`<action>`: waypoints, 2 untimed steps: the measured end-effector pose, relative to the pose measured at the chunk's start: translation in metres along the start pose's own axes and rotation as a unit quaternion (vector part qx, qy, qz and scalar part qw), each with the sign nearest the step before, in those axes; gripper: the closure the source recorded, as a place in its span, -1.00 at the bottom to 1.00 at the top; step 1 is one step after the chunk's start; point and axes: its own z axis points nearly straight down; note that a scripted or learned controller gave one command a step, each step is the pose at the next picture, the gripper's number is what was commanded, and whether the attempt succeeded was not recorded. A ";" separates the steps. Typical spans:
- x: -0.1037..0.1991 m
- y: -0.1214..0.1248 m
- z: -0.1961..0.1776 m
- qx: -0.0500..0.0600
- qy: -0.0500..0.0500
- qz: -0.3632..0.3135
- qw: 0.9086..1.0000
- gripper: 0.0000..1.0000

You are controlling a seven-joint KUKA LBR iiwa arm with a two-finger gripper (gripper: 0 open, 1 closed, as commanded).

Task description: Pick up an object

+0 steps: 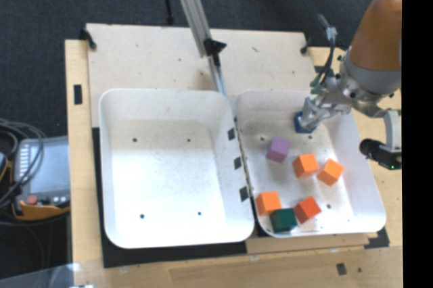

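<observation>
Now, gripper [306,120] low in right bin [358,212], far end, at blue block [300,122]. Jaws' state: cannot tell, block partly hidden. Best: centre over block, grip square on flat sides, lift straight. Purple block [277,149] near; avoid nudging it.

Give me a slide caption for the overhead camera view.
Gripper low over a blue object in the right bin, near purple and orange blocks.

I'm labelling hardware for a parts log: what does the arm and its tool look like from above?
The arm is rounded, with a wide orange band above a grey wrist. Thin cables run beside the wrist. The tool is small, grey metal, with something blue at its tip.
</observation>
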 end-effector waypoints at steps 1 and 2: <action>0.054 0.013 0.018 0.002 0.000 0.000 1.000 1.00; 0.106 0.018 0.031 0.002 0.000 0.000 1.000 1.00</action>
